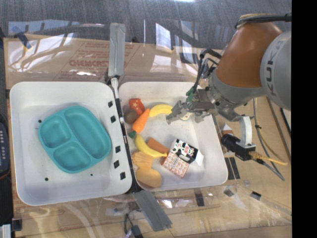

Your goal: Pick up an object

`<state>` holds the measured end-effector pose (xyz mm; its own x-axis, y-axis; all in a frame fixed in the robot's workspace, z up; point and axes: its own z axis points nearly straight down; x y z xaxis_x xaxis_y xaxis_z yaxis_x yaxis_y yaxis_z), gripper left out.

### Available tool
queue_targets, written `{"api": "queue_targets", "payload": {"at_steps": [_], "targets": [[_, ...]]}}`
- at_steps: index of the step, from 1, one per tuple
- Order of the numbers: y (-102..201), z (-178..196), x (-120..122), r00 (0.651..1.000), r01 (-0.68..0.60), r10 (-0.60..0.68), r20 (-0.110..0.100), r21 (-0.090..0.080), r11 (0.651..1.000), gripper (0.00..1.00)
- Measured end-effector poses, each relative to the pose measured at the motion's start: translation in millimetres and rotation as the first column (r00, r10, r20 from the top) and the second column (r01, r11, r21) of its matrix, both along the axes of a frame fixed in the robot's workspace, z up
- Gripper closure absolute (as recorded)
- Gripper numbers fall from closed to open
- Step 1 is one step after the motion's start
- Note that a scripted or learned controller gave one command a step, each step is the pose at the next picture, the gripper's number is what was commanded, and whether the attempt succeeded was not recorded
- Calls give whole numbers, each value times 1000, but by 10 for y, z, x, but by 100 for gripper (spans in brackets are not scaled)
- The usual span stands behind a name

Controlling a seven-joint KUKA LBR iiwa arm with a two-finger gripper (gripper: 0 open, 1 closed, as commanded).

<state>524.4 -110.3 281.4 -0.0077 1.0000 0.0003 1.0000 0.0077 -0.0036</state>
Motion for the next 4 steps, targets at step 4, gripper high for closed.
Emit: {"api": "queue_targets", "payload": {"at_steps": [4], "targets": [[159,-1896,744,969,-247,247,-2,1,969,0]]}}
